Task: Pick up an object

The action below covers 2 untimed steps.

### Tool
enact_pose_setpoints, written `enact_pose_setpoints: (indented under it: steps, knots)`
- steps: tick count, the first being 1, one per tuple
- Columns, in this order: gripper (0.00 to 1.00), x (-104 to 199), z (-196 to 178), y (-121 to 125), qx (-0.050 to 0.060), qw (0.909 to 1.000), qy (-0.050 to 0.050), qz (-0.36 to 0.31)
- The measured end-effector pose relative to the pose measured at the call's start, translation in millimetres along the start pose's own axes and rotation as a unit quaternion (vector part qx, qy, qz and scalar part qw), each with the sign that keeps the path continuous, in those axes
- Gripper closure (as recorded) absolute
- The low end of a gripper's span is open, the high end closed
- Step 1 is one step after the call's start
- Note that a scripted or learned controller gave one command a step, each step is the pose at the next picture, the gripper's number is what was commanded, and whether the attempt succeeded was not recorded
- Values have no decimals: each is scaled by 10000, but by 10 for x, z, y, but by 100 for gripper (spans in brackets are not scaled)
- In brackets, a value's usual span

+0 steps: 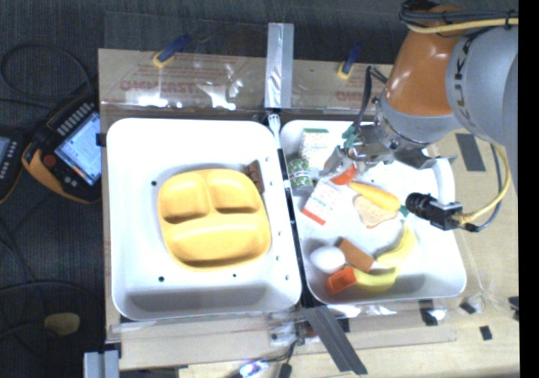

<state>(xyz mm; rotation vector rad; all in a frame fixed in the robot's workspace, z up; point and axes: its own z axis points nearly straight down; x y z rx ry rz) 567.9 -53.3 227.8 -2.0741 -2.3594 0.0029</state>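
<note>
A grey and orange robot arm reaches over the right bin [455,225] on the counter. Its gripper [354,149] hangs above a small orange toy [343,175] among play food; jaw state cannot be told. The toy looks light, rigid, slick; pinch across its narrow middle.

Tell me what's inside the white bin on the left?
The left bin holds a yellow tray with three sections. A small brown thing sits at the tray's upper right corner. Whatever lies beneath the tray is covered.
</note>
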Motion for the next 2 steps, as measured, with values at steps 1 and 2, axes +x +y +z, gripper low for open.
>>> enact_pose_setpoints:
  steps: [1,2]
  knots:
    - [100,-174,453,-518,16,9984,-2,557]
    - [0,-173,451,-517,14,9985,-2,555]
